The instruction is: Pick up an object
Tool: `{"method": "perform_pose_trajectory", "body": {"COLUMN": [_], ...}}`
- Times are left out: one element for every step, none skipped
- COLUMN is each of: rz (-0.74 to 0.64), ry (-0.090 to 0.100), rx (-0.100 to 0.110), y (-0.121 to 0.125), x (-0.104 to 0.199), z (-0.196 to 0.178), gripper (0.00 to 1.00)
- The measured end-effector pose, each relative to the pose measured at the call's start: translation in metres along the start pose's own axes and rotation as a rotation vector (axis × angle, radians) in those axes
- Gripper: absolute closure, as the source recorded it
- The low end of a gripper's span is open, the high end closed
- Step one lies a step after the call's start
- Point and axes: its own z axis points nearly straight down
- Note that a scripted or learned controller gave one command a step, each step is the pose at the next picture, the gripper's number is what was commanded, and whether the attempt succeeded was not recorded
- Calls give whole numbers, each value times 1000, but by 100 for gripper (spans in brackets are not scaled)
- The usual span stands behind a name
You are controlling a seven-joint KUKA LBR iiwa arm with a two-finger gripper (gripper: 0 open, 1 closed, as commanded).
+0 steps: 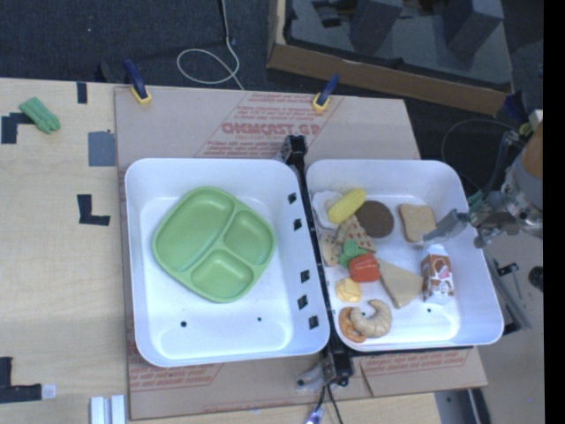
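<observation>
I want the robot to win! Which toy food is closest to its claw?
The tan bread slice at the right bin's top right. It lies just beside the claw, while the other foods sit farther left or lower.

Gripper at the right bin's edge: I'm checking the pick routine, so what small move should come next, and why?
Probably a short move inward and down toward the carton. The gripper sits just above it at the right bin, with nothing visibly held.

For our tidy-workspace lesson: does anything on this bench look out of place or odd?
A small green object lies alone on the wooden bench top, far left, outside both bins. The toy foods sit heaped in the right white bin; the green divided plate sits askew in the left bin.
</observation>
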Motion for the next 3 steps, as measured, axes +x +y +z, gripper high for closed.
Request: {"method": "perform_pose_trajectory", "body": {"rz": [-4,1,1], "ry": [-1,-1,-11], "rx": [3,-2,-4], "y": [63,-12,65], "x": [53,102,107], "z": [155,147,147], "gripper": [0,0,0]}}
